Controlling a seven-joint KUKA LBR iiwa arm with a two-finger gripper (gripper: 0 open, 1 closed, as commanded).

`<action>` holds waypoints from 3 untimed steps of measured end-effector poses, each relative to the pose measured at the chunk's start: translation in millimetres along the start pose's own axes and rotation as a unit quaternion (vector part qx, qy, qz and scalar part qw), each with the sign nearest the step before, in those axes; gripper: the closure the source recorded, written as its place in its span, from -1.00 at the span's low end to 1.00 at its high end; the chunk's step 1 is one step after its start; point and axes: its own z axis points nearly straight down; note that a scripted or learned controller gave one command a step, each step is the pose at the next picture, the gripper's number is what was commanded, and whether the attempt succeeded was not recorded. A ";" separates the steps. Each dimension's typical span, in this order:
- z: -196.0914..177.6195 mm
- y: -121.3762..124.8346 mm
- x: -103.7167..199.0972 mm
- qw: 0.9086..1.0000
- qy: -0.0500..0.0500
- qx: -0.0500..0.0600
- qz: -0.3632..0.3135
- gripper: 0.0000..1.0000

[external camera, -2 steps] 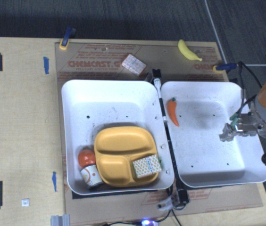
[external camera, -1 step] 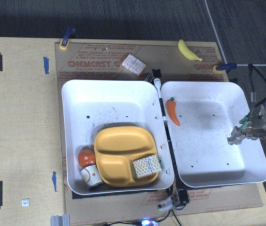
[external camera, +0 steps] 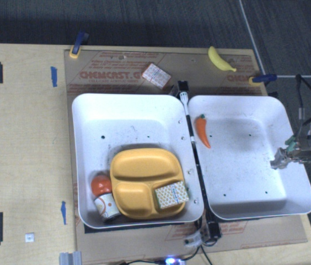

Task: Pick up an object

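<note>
Gripper [external camera: 281, 160] small, indistinct at bin [external camera: 304, 203] edge

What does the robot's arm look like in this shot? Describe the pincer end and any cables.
Little of it is in frame, at the right edge over the right bin. The pincer is a small grey metal piece with a greenish spot near its base. Behind it sits a darker grey wrist block, with a sliver of orange above it at the frame edge. Thin dark cables run down beside it.

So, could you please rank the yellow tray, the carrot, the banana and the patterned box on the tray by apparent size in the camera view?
1. yellow divided tray
2. patterned box
3. carrot and banana: they look alike, so unranked.
</note>
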 end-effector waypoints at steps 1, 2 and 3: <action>36.6 61.6 22.2 1.000 0.000 0.000 -0.001 1.00; -6.1 -0.3 -29.1 1.000 0.001 0.001 0.000 1.00; -5.9 0.4 -11.3 1.000 0.001 0.001 -0.001 1.00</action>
